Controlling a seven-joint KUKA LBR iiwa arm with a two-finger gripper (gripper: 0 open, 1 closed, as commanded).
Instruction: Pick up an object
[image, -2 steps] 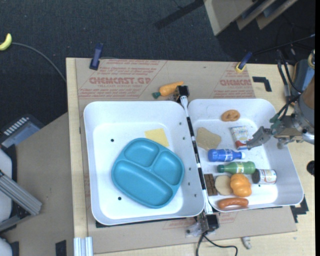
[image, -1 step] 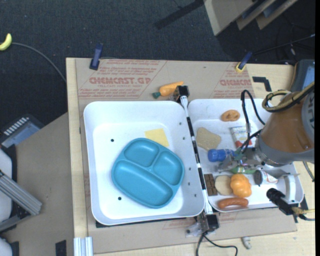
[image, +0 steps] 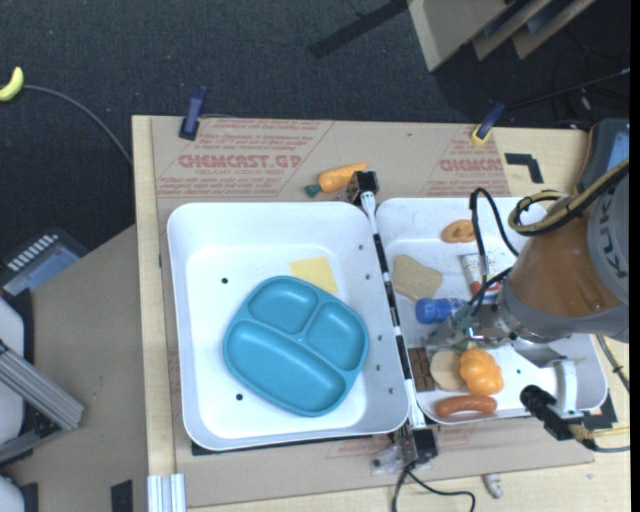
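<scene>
From my station I see the arm (image: 560, 270) reaching in from the right, its orange band above the wrist low over the right bin (image: 590, 385). The gripper (image: 470, 325) sits among the items there, close to a small blue object (image: 435, 310) and just above an orange rounded piece (image: 481, 370); I cannot tell its state, and I see nothing clearly lifted by it. Near the bin's front edge lies a reddish sausage shape (image: 465, 406), a tan flat piece (image: 415, 276) lies toward the left wall, and a small orange-brown item (image: 459, 232) lies at the back. In the left bin (image: 190, 300) a blue divided plate (image: 295, 344) lies flat, with a pale yellow slice (image: 316, 272) just behind it
</scene>
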